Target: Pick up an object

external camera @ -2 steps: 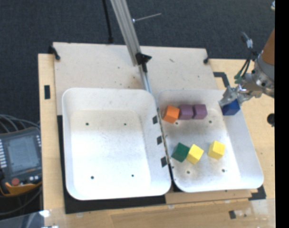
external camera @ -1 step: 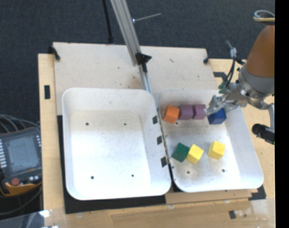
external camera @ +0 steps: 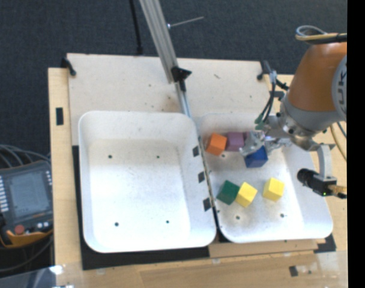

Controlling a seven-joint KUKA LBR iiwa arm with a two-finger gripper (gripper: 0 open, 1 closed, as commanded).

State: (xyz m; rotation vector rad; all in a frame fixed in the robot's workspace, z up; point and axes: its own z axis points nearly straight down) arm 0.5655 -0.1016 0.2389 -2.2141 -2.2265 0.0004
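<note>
Over the right bin (external camera: 302,221), the arm (external camera: 317,89) comes in from the right edge, with the gripper (external camera: 259,144) low at the bin's far side. A blue cube (external camera: 255,158) sits right at the tool tip — touching or nearly so. Can't tell from this slanted overhead view whether the tool is open, closed or actually clamping the cube; the wrist body and cabling hide the contact area. My read is that the blue cube is the target and the grasp is in progress, not confirmed.

Other blocks in the same bin:
- orange cube (external camera: 217,143) and purple cube (external camera: 236,140), side by side at the far left, just left of the tool and close to the divider wall
- green cube (external camera: 228,192) touching a yellow cube (external camera: 246,194), nearer the camera
- second yellow cube (external camera: 274,189) to their right, apart from them

The blue cube stands apart from its neighbours, which likely makes it the easier pick. The purple cube is near enough to get bumped.

The left bin (external camera: 86,161) holds no blocks. A slanted aluminium rail (external camera: 158,29) runs down from the far side toward the gap between the bins — presumably a fixed mount, clear of the arm.
</note>
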